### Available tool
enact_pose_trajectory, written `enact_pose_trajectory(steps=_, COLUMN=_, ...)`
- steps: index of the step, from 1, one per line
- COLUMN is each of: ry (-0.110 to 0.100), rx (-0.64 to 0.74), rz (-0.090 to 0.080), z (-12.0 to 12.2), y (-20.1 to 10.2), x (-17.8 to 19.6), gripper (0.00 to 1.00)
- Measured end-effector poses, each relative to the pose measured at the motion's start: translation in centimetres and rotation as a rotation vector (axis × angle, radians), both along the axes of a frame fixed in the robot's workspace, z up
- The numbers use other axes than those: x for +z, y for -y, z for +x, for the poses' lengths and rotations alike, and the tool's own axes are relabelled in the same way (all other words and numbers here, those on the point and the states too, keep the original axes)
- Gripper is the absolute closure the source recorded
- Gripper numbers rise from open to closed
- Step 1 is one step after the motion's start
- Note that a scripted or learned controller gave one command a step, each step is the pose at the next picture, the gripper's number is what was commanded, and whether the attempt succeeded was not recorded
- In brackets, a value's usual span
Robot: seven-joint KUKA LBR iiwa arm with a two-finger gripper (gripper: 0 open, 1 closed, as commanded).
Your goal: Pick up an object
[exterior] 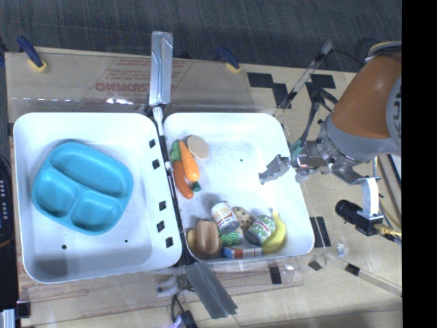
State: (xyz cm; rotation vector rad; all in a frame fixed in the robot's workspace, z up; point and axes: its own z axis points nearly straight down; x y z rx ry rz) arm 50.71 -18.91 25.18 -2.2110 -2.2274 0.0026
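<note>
While the grey two-finger gripper [273,170] hangs over the right side of the right-hand shallow white plastic bin [225,125], we see nothing between its fingers; whether they are spread or pressed together we cannot tell from this slant.

Our likeliest target is the pair of smooth orange plastic toy carrots [186,169] lying against the bin's left wall, just beside a flat tan disc [198,146] — light, stiff, a little slippery, best pinched across the thick middle.

Along the near wall sits a crowded heap: a curved yellow toy banana [276,232], a small labelled white can [223,215], and a brown rounded piece [204,236] that may be a toy bread. These look hollow and hard, touching one another — awkward to grasp singly.

A moulded blue three-compartment tray [82,186] rests in the left-hand white bin [41,265].
</note>
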Motion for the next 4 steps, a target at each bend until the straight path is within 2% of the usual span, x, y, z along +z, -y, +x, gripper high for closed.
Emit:
enact_pose_trajectory(steps=1, ry=0.009, rx=0.035, rz=-0.002, z=-2.8, y=2.2, x=-15.7, gripper=0.00)
enact_pose_trajectory(steps=2, ry=0.004, rx=0.056, rz=0.000, z=-2.9, y=-1.3, x=-10.7, gripper=0.00)
enact_pose_trajectory(steps=3, ry=0.008, rx=0.095, rz=0.001, z=-2.8, y=1.4, x=-15.7, gripper=0.00)
enact_pose_trajectory(steps=4, ry=0.009, rx=0.101, rz=0.001, z=-2.6, y=1.3, x=-14.6, gripper=1.00)
